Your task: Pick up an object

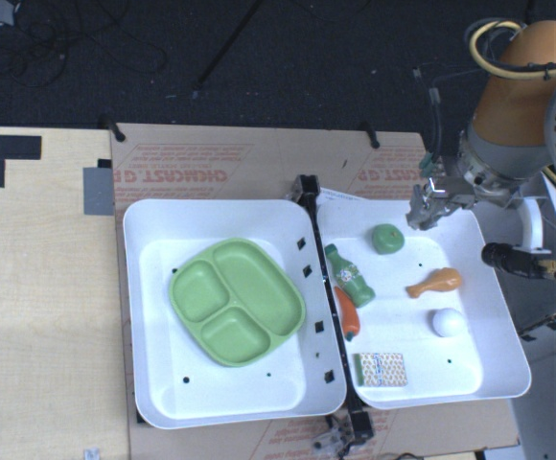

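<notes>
The right bin [489, 372] holds several small things: a round green object [387, 239], a green bottle [348, 275], an orange carrot-like piece [346, 313], an orange drumstick [435, 282], a white ball [446, 322] and a small patterned packet [382, 369]. My gripper [429, 206] hangs over the bin's far right corner, up and to the right of the round green object. Nothing is visible between its fingers.
A green divided plate [237, 300] lies in the left bin [153, 353]. A black divider [322, 295] runs between the two bins. Cardboard [211, 166] lies under them, and a black fixture [518, 257] sticks out at the right bin's edge.
</notes>
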